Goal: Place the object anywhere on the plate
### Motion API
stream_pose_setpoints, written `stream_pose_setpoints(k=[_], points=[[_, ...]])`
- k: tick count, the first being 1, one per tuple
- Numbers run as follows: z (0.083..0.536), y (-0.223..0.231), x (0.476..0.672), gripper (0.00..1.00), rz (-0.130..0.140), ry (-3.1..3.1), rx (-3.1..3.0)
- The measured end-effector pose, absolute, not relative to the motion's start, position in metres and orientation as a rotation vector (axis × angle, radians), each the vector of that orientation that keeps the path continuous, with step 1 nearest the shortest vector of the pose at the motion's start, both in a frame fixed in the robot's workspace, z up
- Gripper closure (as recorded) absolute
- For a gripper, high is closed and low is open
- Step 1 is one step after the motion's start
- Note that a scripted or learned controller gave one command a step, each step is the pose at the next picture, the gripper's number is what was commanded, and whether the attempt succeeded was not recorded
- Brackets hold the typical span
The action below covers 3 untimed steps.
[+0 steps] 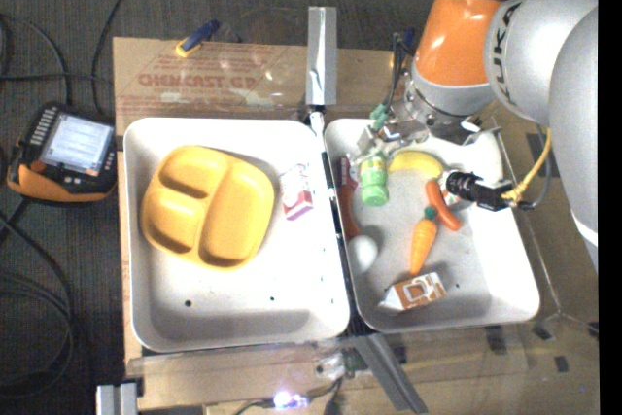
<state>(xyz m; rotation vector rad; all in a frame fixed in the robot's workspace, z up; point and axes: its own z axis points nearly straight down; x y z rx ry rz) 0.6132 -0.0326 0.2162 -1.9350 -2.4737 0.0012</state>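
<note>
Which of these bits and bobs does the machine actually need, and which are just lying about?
For the job:
yellow plate, left bin
pincer, over the right bin
green bottle, right under it, the likely pick

Lying about:
carrot
banana
small carton beside the plate
brown box

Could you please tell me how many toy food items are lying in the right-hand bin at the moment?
5, perhaps more under the arm: a green bottle and a banana near the back, a chilli and a carrot mid-bin, a small carton at the front.
</note>
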Motion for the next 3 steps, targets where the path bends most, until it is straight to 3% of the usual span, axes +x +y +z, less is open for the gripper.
stream_pose_setpoints(k=[1,2,3], points=[[0.185,0.033,0.608,1.00,0.004,-2.346,-2.084],[0.183,0.096,0.641,1.00,0.006,-2.557,-1.824],[0.183,0.096,0.641,0.00,0.006,-2.558,-1.825]])
